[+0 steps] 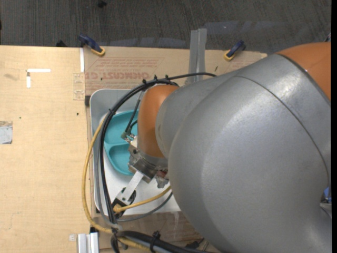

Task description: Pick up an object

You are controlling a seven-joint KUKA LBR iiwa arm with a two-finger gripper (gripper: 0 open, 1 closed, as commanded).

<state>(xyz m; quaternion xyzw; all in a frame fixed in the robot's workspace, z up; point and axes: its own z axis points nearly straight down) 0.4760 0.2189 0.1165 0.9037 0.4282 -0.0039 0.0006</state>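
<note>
Because the arm (pixel 253 157) looms over it from the right, the hand (pixel 145 165) gives little away. Its grey metal body sits low, left of centre in the frame, just under the orange wrist band. Whether it is spread, pressed together or pinching something, I cannot tell.

Right at its left side lies a teal dish (pixel 117 141), a shallow moulded piece with a ridge across it, partly tucked under the wrist. It looks like the likeliest thing to be picked. Hand and dish appear to touch or nearly so, but the contact point is hidden.

The dish rests in a white bin (pixel 97 107), whose rim shows at the left and upper left. The bin sits on a cardboard sheet (pixel 126 70) held by clamps (pixel 92 44) at the top of the frame. The bare wooden desk (pixel 42 141) fills the left.

As I judge it, the reach into the bin is done. A firm grip is unconfirmed, and the lift clear of the bin is left.
</note>
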